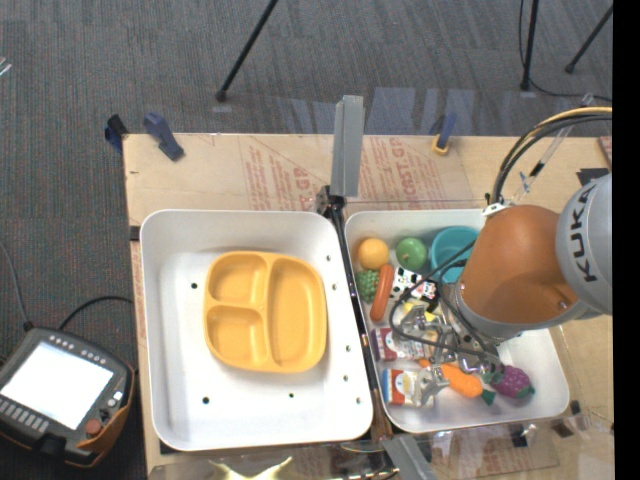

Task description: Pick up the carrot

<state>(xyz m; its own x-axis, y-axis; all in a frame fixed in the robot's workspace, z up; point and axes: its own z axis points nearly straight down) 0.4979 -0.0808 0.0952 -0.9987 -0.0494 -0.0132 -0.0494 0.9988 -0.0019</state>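
Observation:
The carrot (462, 379) is orange with a green stem end. It lies near the front of the right bin (556, 376), pointing to the right, with a purple bunch of grapes (513, 381) beside its stem. My gripper (436, 346) hangs low over the middle of this bin, just up and to the left of the carrot and very close to it. The arm's orange band (515, 268) hides much of the bin's right half. Nothing can be seen held in the gripper.
The right bin also holds an orange ball (373, 253), a green ball (411, 253), a teal bowl (455, 246), a red sausage (382, 292) and two small cartons (398, 387). A yellow divided plate (266, 311) lies in the left bin (170, 308).

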